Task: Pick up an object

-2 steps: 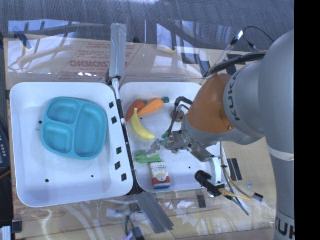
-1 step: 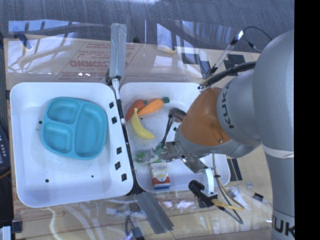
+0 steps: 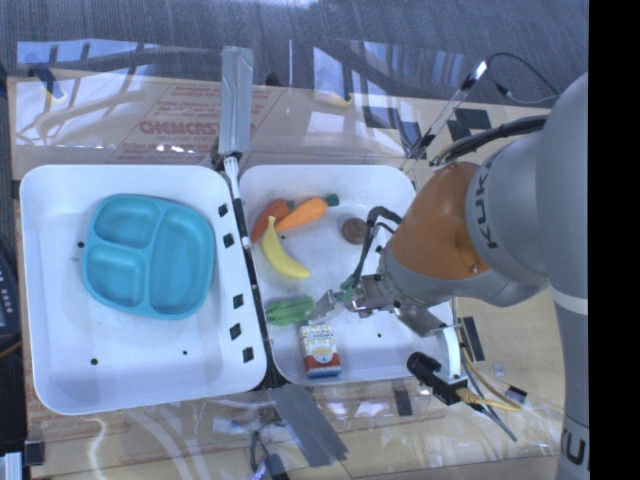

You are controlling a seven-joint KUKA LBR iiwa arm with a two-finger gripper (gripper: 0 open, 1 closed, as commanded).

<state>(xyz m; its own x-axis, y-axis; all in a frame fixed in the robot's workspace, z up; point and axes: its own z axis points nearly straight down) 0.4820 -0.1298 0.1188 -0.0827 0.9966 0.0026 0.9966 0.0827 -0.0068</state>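
- Camera view puts the gripper [image 3: 328, 305] low in the right bin [image 3: 400, 183], its tip just beside the green vegetable [image 3: 289, 311] and just above the small carton [image 3: 320, 351].
- Nothing looks lifted: every object lies on a bin floor, so by my reading the pick is not yet done and the grasp itself is what is left.
- Candidates in the right bin are a banana [image 3: 281, 254], a carrot [image 3: 304, 214] with a second orange-red piece [image 3: 265, 220] touching it on its left, a brown round object [image 3: 354, 230] near the arm, the green vegetable and the carton.
- Closest to the tool are the green vegetable and the carton; which one is the target I cannot say.
- Whether the tool is spread apart or closed I cannot tell, as its tip is small and blurred against the white floor.
- Whether the tip touches the green vegetable or merely hovers beside it is also unclear.
- In the left bin [image 3: 40, 268] a blue divided plate [image 3: 150, 256] lies flat, well apart from the arm.
- Bulky wrist and orange band [image 3: 440, 233] cover the right bin's right side, so anything lying there is hidden.
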